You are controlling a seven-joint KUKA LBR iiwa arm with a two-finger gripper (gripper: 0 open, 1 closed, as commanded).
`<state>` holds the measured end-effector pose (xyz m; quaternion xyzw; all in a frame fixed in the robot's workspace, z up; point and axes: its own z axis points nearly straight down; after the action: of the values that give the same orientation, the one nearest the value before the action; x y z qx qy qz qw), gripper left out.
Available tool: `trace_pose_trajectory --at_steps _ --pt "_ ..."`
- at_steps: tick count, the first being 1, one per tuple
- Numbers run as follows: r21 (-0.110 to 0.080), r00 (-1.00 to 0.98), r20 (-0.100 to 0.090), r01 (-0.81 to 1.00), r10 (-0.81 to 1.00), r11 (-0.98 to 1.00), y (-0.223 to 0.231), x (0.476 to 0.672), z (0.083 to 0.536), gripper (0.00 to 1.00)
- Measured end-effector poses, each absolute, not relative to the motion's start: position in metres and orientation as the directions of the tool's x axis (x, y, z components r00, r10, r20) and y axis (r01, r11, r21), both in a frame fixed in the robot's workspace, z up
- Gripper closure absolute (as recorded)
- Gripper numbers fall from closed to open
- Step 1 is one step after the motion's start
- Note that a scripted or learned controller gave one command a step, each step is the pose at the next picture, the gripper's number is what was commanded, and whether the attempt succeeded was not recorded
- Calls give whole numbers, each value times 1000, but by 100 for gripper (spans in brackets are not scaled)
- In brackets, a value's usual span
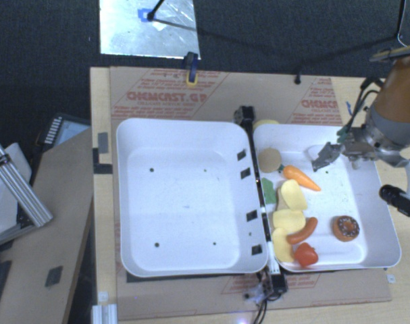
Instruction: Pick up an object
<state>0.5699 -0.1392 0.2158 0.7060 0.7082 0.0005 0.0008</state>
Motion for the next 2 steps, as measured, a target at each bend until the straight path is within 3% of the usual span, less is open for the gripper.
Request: trace_pose_trajectory --at_steps 1,2 --pt "-7 -6 3 1000 1000 6 -111 569 92 0" --pt "3 -3 0 1000 1000 3 -114 571 110 100"
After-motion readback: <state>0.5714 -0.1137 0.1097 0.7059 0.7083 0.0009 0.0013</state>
